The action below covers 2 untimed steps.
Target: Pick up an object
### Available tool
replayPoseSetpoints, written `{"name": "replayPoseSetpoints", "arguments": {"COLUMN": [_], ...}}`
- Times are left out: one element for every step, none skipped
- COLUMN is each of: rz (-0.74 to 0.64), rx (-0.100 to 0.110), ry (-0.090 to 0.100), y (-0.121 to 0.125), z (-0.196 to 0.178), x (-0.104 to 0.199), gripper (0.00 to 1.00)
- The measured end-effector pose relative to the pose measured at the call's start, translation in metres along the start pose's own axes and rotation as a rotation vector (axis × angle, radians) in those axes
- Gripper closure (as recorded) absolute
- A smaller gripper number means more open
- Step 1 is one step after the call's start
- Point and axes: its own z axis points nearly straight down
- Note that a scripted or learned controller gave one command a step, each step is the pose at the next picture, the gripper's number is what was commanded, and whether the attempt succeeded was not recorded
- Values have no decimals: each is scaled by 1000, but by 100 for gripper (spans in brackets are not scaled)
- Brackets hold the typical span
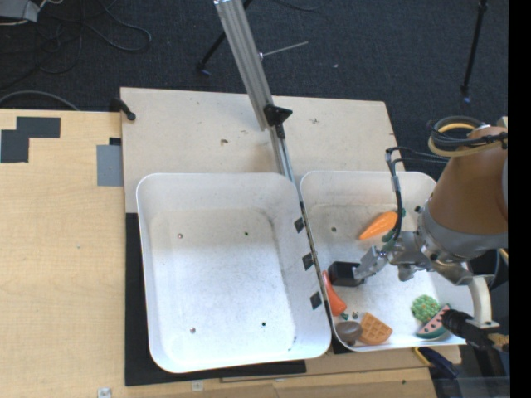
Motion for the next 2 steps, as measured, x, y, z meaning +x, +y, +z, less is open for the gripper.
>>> {"name": "replayPoseSetpoints", "arguments": {"rz": [0,7], "rx": [0,-24], "ry": [0,-12], "y": [-1,3], "z": [64,105], "x": [-2,-7], "gripper": [0,0]}}
